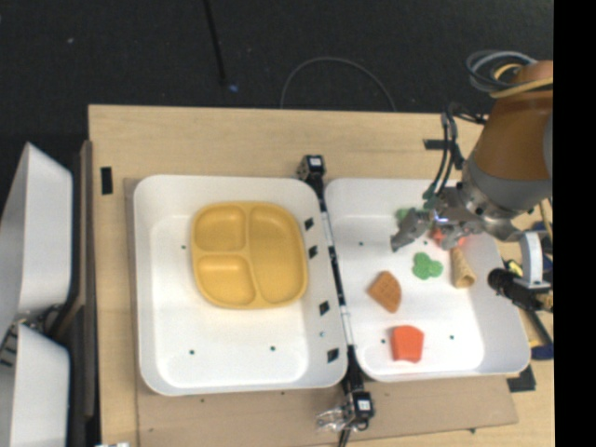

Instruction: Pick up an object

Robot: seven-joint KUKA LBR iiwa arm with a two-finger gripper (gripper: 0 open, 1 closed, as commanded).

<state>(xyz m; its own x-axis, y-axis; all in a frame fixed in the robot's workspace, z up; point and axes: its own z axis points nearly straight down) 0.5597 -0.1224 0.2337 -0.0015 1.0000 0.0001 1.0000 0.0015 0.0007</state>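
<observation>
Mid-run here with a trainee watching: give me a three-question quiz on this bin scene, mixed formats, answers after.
1. True or false: the yellow divided plate lies in the left bin.
2. Multiple choice: which object lies nearest the front rim of the right bin? A) green piece B) red-orange block C) tan cone-shaped piece
3. Fill in: the gripper hangs over the ____ bin.

Key: 1 true. 2 B. 3 right; it is above the bin's rear part, near the green piece, with the brown wedge-shaped piece lying toward the middle.
</observation>
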